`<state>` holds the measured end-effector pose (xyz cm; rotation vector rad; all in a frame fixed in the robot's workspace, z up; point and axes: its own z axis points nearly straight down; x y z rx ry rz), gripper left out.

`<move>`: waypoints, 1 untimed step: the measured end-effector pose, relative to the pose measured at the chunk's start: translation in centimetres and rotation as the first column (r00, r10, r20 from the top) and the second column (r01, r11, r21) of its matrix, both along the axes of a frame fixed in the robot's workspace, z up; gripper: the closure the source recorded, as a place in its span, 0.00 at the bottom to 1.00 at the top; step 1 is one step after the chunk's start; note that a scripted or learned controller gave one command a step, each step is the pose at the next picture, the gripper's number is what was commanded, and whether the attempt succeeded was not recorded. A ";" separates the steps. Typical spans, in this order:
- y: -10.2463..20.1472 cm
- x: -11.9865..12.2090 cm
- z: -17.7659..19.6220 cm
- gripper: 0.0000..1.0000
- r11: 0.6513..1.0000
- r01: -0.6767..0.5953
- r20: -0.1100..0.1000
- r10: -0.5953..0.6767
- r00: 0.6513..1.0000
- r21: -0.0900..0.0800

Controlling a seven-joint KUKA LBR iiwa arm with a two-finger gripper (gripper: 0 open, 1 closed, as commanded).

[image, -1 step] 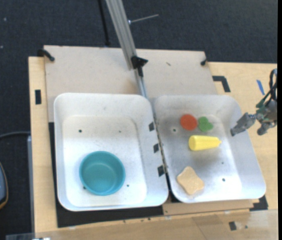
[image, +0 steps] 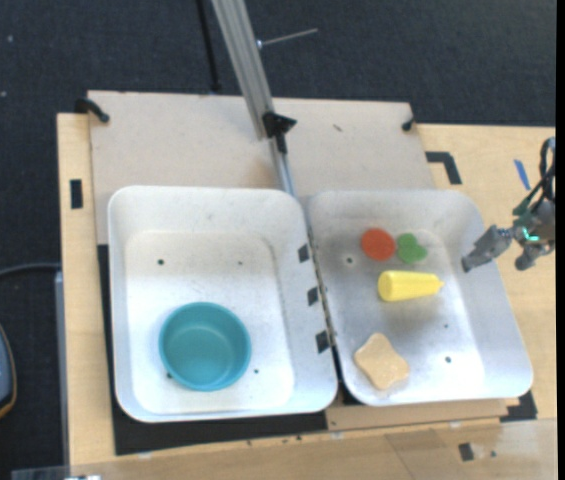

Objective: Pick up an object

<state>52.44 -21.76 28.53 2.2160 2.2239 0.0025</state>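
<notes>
A single fixed camera is mounted above the light wooden bench (image: 77,298) and looks down on it at a slant. The field of view takes in both shallow white plastic bins, the left bin (image: 122,268) and the right bin (image: 492,338), which sit side by side near the centre of the frame. The camera stands far enough back to include the bench edges, the dark carpeted floor (image: 62,28) beyond the far side, and a slanted grey aluminium mounting rail (image: 242,48) rising from behind the bins toward the top edge of the frame.
</notes>
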 end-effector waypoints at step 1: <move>0.9 0.2 -5.5 0.00 1.000 0.003 -0.006 -0.003 1.000 0.000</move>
